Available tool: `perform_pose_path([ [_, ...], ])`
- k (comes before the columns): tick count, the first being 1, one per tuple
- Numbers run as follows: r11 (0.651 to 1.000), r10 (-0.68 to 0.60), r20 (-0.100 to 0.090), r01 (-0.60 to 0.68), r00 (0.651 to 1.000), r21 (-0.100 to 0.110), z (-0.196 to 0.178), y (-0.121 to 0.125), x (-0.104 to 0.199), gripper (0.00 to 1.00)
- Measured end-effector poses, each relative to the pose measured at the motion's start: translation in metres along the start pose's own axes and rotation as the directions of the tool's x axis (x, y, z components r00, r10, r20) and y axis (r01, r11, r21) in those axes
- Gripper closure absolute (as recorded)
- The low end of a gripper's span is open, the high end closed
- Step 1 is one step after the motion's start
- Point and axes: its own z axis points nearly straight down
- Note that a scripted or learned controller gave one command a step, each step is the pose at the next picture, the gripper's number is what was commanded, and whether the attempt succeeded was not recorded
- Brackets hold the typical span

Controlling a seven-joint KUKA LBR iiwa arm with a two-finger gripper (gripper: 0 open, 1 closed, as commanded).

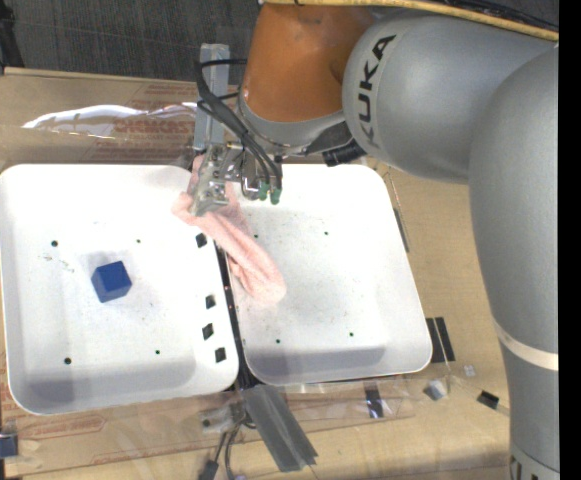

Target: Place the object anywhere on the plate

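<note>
Cloth (242, 253) hanging pink from the hand (210, 194).
Its upper end is pinched between the fingers; the rest trails down below the hand across the seam of the left bin (30, 218) and right bin (370, 298). Blue cube (112, 280) lies well left of the hand.

So my arm (450, 98) comes in from the right, big grey body filling that whole side, with the orange band (290, 58) sitting right above the wrist. The wrist is bent down toward the upper middle, and black cables loop around it. My hand (208, 196) hangs below, pointing down. It's pinching pink cloth (245, 253) between its fingers, the rest of the cloth trailing down and to the right.
</note>
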Motion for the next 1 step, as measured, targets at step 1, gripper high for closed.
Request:
perform_pose_path([
  [1, 0.993, -0.117, 0.002, 0.117, 0.993, 0.000, 0.0009, 0.0503, 0.0102, 1.00],
])
